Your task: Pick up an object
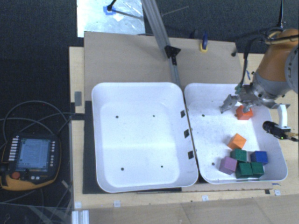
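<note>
In the camera view my gripper (238,106) hangs over the far part of the right bin (205,125), open. One grey finger (227,104) sticks out to the left. A red-orange block (244,112) lies on the bin floor right at the fingertips, partly covered by the gripper body; I cannot tell if the fingers touch it. Nearer the front lie an orange block (238,141), a green block (240,155), a blue block (259,157), a purple block (228,164) and two more green blocks (250,170).
The left bin (140,134) stands beside the right one, their rims meeting in the middle. A slanted metal pole (159,27) rises behind the bins. A teach pendant (30,160) with cables lies on the floor to the left.
</note>
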Controlling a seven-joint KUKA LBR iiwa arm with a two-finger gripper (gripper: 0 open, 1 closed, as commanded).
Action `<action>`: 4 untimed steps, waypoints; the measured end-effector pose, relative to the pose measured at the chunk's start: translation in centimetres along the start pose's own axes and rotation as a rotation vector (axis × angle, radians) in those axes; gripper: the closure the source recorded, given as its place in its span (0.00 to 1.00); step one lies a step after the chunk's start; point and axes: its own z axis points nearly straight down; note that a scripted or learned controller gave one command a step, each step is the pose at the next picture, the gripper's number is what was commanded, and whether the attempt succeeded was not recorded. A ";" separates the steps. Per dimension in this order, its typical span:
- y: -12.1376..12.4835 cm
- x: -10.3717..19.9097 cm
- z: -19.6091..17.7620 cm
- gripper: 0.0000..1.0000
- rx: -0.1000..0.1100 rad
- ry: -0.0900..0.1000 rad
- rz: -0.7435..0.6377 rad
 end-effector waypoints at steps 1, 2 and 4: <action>0.2 0.0 -1.4 1.00 -0.007 -0.001 -0.002; 0.3 -0.4 -5.9 1.00 -0.009 -0.002 -0.001; 1.1 -0.8 -16.0 1.00 -0.011 -0.002 -0.002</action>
